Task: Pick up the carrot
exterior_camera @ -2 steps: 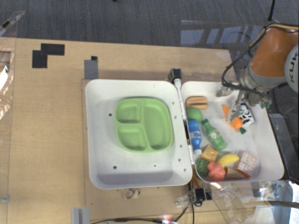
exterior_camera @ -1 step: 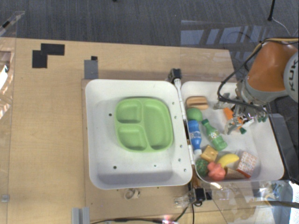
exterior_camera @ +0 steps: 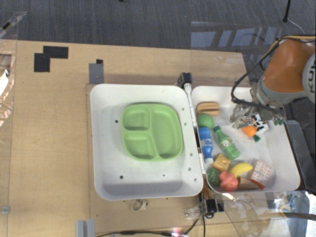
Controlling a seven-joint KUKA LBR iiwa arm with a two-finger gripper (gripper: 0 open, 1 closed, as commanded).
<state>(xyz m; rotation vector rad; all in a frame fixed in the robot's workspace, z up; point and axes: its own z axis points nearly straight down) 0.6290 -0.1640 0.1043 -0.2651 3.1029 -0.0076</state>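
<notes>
Now pincer (exterior_camera: 250,123) low over carrot (exterior_camera: 249,130), contact unclear.

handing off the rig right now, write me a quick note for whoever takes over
Gripper: low in the right bin, right at the carrot; whether it grips it can't be told.
Carrot: small orange piece in the upper part of the right bin, at the fingertips, with a green stub toward the lower right.
Other items: green bottle, blue bottle and banana lie in the same bin; a green tray sits in the left bin.
Done: the arm has reached the carrot.
Left: confirm the grasp and lift it.
</notes>
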